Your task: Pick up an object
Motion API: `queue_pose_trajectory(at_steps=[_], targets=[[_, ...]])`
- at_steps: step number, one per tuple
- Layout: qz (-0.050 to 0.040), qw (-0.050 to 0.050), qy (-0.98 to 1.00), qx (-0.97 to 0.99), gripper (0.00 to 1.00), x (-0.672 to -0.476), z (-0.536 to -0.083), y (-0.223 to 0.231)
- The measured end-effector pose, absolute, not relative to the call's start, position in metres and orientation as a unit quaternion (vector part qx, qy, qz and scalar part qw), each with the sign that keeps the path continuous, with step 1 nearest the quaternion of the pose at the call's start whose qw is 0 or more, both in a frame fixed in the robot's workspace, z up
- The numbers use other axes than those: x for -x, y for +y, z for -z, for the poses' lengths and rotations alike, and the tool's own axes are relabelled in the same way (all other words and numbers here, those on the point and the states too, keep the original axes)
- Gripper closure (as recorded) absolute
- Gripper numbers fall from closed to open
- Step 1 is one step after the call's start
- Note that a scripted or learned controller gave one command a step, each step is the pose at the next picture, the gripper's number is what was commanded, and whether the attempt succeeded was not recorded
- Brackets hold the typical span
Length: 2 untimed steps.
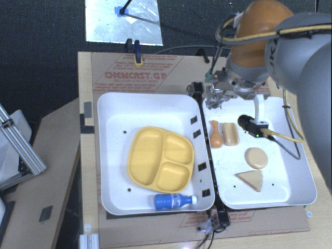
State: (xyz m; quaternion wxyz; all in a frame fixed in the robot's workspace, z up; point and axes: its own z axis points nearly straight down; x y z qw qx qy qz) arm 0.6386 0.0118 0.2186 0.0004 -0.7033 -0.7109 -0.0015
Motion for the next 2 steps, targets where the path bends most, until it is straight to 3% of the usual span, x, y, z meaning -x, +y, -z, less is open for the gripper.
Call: queue_pose_trajectory(at_steps=[1, 2], targets=[[0.0011, 0.001, -0.711, 0.703, 1.0, -0.62, -0.226, 0.066], [0.0008, 0.001, -0.71, 0.704, 1.0, -0.615, -0.223, 0.109]])
